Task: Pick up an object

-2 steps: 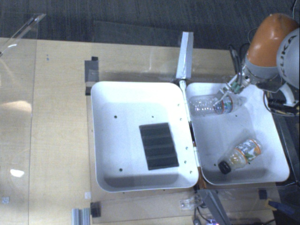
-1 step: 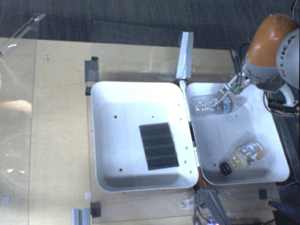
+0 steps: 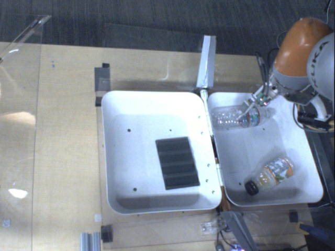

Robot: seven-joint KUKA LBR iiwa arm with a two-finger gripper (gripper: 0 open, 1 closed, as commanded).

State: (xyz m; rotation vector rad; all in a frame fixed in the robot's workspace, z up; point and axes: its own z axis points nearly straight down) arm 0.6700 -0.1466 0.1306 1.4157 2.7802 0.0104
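A clear, empty plastic bottle [image 3: 234,117] lies on its side at the far end of the right bin [image 3: 309,163]. My gripper [image 3: 258,100] hangs at that bottle's right end, close over it; whether it touches the bottle is unclear. The grey arm with its orange band [image 3: 298,46] reaches in from the upper right. A second bottle [image 3: 272,174], with a black cap and a yellowish label, rests near the front of the same bin. In the middle of the left bin [image 3: 118,140] lies a flat black ribbed block [image 3: 178,162].
A grey metal post [image 3: 206,61] stands behind the seam between the two bins. Black cables [image 3: 309,120] hang by the right bin's far right rim. The wooden bench [image 3: 52,140] stretches away to the left.
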